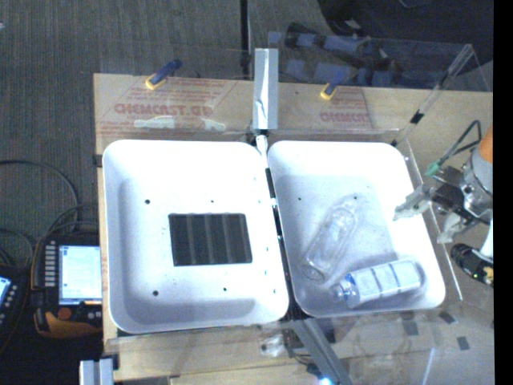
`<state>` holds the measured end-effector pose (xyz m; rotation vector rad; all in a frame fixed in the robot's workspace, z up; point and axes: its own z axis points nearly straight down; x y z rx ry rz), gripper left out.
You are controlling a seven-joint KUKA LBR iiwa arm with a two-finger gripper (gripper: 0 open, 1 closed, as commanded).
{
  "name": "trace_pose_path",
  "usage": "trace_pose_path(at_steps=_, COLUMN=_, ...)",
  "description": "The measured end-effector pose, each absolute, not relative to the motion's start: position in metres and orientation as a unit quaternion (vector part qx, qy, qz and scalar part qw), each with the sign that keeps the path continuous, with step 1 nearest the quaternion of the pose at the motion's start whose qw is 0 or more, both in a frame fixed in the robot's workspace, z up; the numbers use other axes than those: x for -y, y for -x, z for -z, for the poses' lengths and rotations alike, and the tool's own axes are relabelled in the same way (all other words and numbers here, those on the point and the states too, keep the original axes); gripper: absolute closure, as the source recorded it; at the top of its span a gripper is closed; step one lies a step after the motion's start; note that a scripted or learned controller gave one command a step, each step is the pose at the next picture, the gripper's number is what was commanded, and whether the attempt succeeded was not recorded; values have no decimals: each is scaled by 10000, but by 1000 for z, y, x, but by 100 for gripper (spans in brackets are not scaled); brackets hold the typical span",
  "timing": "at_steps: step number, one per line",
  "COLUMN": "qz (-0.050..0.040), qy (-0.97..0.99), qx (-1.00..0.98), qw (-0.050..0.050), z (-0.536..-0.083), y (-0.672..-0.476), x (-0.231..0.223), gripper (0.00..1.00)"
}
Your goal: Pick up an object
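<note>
Our gripper [417, 203] hovers at the right bin's [377, 155] right rim; we cannot tell its state. Left of it, mid-bin, lies a clear plastic bottle [329, 239], its long axis running from near the front-left corner toward the gripper. A white-labelled bottle [381, 283] lies crosswise along the front edge, also within close reach.

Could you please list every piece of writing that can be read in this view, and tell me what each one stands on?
"CHEMCAST GP", in faded red print, seen mirrored, on the clear sheet behind the left bin.
More red print on the sheet behind the right bin: too blurred to read.
Label on the plastic bottle in the right bin: too small to read.
Screen of the handheld pendant on the floor: too small to read.
</note>
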<state>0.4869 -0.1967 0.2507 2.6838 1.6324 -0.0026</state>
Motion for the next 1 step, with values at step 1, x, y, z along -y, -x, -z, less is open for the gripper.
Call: trace_pose_path(at_steps=1, qz=17, qy=-9207, qx=-3903, qw=7, z=-278, y=-547, x=187, gripper=0)
